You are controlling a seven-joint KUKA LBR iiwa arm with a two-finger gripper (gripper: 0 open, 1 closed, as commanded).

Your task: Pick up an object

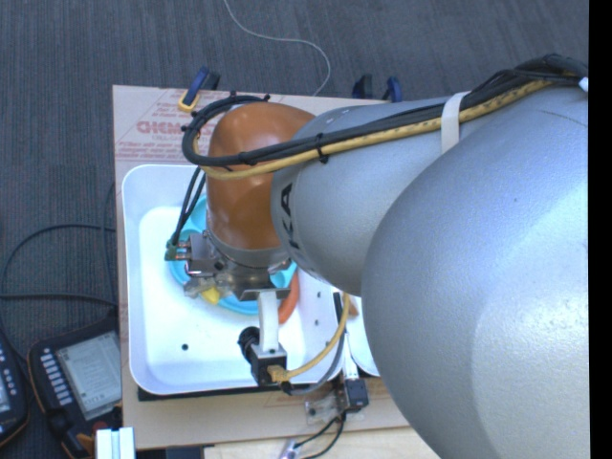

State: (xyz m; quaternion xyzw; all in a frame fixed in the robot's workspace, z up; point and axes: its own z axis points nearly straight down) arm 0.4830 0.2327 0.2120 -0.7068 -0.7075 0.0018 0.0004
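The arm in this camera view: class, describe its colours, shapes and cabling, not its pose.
The arm has bulky, rounded grey links and a glossy orange band above the wrist. A bundle of black and yellow cables runs along the top, strapped down by a white tie. A yellow cable loops near the tool.

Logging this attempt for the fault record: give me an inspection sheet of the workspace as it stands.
Surface: white bin on a brown bench board; its floor is mostly bare on the left.
Job's things: a light-blue object, something yellow and an orange piece lie under the wrist, largely hidden.
Clutter: nothing seen.
Hand: hand low over the bin, hidden by the orange band.
Cables: black and yellow cables run along the arm; a thin white wire crosses the floor.
Surroundings: dark carpet; a handheld control unit at lower left.
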